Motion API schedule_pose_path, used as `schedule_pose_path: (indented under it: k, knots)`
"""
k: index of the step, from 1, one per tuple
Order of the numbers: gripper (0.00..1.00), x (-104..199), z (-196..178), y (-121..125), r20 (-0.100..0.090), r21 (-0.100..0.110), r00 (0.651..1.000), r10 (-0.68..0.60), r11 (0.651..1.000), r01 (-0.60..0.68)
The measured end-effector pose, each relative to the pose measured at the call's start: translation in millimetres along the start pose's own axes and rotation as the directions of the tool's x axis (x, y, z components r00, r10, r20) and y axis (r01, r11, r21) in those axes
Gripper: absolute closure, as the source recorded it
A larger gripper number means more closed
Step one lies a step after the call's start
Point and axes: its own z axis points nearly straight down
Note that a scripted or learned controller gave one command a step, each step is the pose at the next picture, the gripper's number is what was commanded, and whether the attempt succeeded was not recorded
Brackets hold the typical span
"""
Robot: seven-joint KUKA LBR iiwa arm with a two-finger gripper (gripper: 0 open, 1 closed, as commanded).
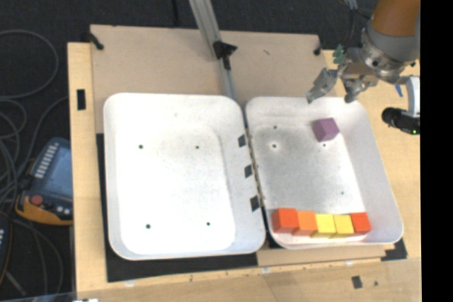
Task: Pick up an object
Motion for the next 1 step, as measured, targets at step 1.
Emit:
schedule_pose_path:
  k: [1]
  knots:
    - [0.00,3.4,8.5,-14.3,0.000,0.000,1.000,0.008,1.000,-0.008]
